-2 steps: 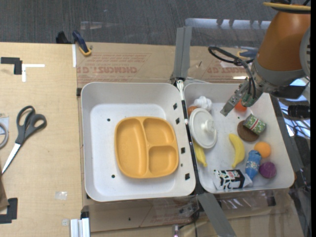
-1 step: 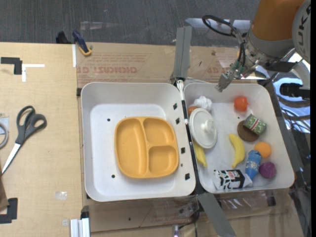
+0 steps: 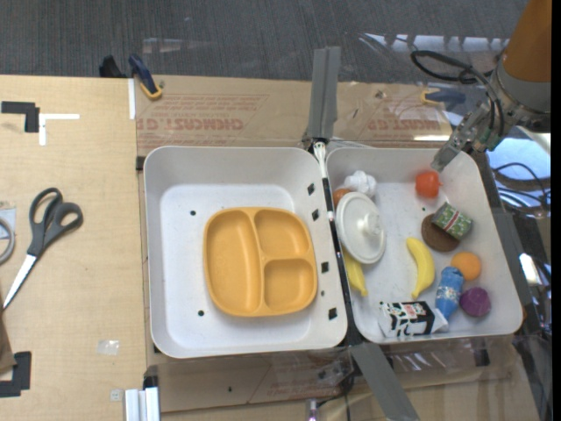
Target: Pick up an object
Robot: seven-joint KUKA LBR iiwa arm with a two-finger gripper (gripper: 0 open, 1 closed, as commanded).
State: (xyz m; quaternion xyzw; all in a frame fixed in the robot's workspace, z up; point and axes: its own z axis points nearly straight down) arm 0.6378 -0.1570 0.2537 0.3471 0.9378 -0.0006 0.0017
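Hovering above the red ball [image 3: 427, 183], the end effector [image 3: 462, 142] (grip unclear, labels illegible).

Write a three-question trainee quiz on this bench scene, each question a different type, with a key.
1. True or false: the yellow three-compartment plastic tray lies in the left white bin.
2. The small red-orange ball sits nearest which part of the right white bin? A) far corner by the gripper B) near edge C) centre
3. Fill in: the purple ball lies just below the ____ ball.

Key: 1 true; 2 A; 3 orange.
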